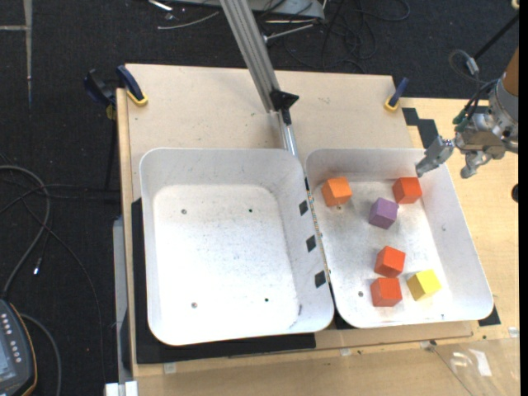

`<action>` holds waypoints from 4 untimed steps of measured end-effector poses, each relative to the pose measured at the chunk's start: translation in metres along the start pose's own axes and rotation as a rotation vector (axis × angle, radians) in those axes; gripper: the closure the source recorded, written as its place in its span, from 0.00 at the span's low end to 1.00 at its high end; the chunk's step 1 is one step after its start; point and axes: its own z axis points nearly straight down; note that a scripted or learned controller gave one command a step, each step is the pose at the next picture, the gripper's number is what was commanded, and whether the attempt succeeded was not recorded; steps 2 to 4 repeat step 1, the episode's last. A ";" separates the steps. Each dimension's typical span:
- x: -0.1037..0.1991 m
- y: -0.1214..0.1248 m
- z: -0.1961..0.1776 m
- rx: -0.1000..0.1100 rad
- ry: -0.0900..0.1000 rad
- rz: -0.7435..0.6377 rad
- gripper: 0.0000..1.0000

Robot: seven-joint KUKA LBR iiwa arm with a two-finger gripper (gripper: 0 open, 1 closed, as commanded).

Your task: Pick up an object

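Orange-red cube (407, 190) lies just below-left of the gripper (452, 158), whose fingers spread released and empty over the right bin's (462, 229) rim, likely lining up a grab

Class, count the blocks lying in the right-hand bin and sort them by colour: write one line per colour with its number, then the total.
Red: 3
Orange: 1
Purple: 1
Yellow: 1
Total: 6 blocks, all in the right bin
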 end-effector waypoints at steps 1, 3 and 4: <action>-0.002 -0.071 -0.023 -0.002 0.001 0.006 0.00; -0.002 -0.071 -0.023 -0.002 0.001 0.006 0.00; -0.002 -0.071 -0.023 -0.002 0.001 0.006 0.00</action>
